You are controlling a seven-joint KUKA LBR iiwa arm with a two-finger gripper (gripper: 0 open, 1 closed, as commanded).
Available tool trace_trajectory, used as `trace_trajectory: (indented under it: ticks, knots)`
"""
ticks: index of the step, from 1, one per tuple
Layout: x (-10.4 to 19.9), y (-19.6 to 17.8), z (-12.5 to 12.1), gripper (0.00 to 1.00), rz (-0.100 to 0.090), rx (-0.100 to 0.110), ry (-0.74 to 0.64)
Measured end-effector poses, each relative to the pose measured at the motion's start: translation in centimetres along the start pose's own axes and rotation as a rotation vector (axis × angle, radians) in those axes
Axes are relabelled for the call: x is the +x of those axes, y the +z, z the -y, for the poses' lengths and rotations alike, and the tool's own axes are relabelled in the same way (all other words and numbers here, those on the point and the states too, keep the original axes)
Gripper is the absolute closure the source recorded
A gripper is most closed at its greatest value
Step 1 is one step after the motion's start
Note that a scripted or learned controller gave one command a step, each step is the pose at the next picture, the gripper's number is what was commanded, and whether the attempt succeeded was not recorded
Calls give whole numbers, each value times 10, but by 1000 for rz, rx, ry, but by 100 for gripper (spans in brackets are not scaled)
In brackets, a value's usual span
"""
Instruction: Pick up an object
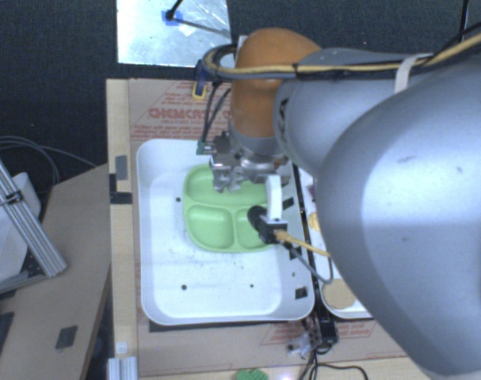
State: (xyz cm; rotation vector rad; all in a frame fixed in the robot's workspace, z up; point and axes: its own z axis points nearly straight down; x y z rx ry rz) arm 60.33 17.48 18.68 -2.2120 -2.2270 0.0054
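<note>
Green tray: a pale green divided dish lying flat in the left white bin, toward its right side; at least 3 compartments show, 1 upper and 2 lower.
Gripper: down over the tray's upper compartment, at or just above its surface; whether its fingers are apart or together cannot be told, since the wrist hides them.
Arm: the grey body fills the right of the view, with the orange band above the wrist.
Right bin: mostly hidden under the arm.
Cables: black and yellow leads run across the tray's right edge.
</note>
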Motion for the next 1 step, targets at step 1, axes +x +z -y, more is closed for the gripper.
trace_trajectory:
  ticks: [1]
  knots:
    - [-31,-41,-26,100,0,-10,8]
